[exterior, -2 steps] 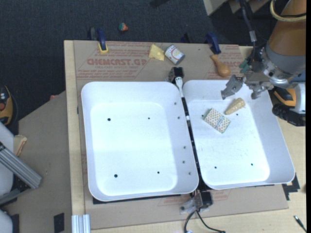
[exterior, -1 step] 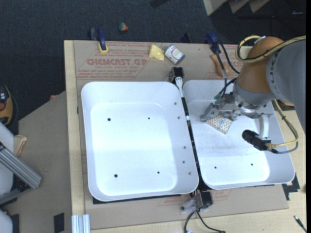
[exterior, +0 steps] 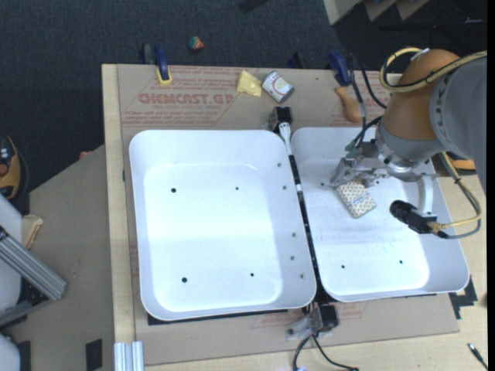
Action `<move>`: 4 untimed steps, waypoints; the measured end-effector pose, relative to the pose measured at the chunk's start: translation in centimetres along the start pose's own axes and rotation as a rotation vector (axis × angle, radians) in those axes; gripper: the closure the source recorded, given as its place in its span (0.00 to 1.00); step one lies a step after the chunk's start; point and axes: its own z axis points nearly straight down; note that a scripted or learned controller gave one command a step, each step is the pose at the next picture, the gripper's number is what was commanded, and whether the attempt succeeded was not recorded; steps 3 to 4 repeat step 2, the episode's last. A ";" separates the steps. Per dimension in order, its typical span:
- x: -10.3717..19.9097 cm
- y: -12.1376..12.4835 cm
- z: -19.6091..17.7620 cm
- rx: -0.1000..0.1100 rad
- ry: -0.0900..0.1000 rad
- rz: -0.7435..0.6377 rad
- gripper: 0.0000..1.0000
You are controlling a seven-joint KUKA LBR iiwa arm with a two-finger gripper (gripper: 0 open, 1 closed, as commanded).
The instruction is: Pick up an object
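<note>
Patterned packet, small and pale with a dotted print, is lying tilted in the right bin, just under the hand. Whether the hand is open or closed around it, I cannot tell. The grey arm is reaching in over that bin's upper part. The left bin is sitting beside it on the worktop.
</note>
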 end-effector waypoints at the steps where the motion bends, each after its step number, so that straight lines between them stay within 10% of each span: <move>1: 3.7 5.7 -9.5 -0.009 0.000 -0.006 1.00; 2: 10.7 2.8 -8.9 0.008 0.003 -0.006 1.00; 4: 10.7 2.8 -8.9 0.008 0.003 -0.006 1.00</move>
